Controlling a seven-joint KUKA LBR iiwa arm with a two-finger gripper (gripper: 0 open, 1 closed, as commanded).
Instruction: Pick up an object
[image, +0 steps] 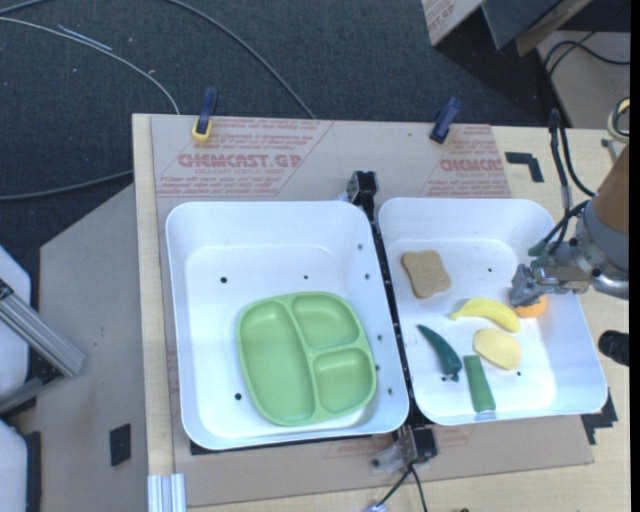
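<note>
Green divided plate (305, 358), tan bread slice (426, 273), yellow banana (487, 313), white bins (200, 235).

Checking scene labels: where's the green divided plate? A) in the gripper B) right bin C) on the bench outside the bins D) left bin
D. The green divided plate lies flat in the left bin, while the food items such as the banana sit in the right bin near the gripper.

txt: "CHEMCAST GP" red print, repeated | on: brown paper sheet (330, 160) under bins | rest illegible
</note>
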